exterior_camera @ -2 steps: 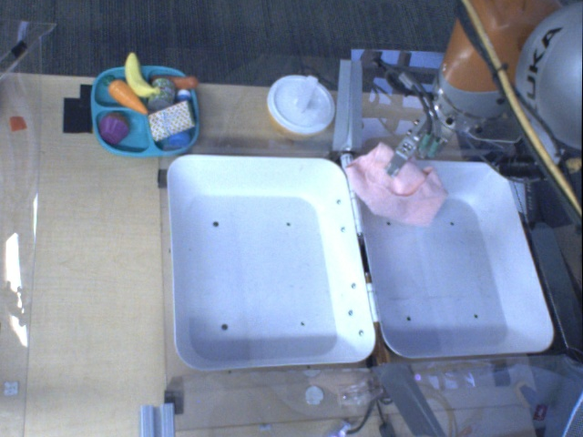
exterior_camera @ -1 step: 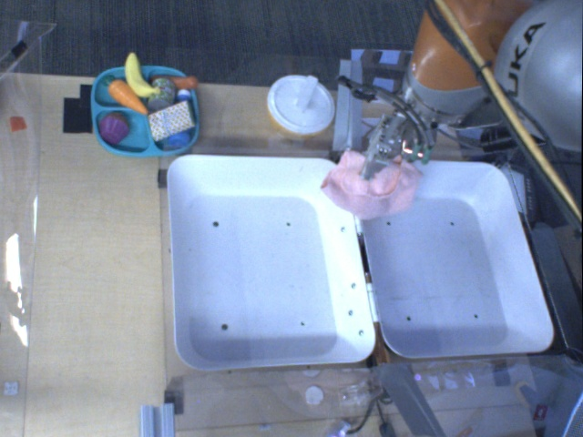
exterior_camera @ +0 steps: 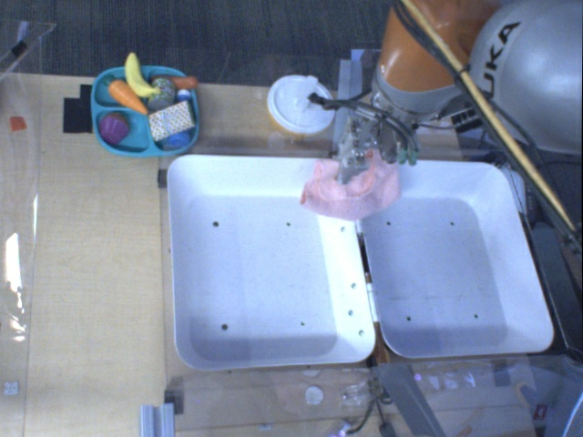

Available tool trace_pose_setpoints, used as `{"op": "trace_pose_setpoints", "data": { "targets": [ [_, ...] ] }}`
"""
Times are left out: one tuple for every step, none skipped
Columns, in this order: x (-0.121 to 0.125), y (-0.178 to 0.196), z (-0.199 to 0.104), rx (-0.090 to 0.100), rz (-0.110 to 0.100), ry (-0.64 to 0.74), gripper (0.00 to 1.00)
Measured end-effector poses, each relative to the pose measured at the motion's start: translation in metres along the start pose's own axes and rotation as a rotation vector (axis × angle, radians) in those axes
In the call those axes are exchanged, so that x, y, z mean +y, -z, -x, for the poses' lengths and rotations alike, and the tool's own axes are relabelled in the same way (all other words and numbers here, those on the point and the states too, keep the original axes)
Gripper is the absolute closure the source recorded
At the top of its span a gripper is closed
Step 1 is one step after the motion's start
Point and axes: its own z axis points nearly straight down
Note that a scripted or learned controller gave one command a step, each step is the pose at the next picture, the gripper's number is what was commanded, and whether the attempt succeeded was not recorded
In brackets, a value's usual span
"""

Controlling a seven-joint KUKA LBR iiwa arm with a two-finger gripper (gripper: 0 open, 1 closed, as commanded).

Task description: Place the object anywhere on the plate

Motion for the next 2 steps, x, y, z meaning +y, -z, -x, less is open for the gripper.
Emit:
{"op": "trace_pose_setpoints", "data": {
  "targets": [
    [0.058,-0.009,-0.003,0.0,0.001,0.003,1.0],
    [0.111,-0.008,0.0,0.0,0.001,0.002,1.0]
  ]
}}
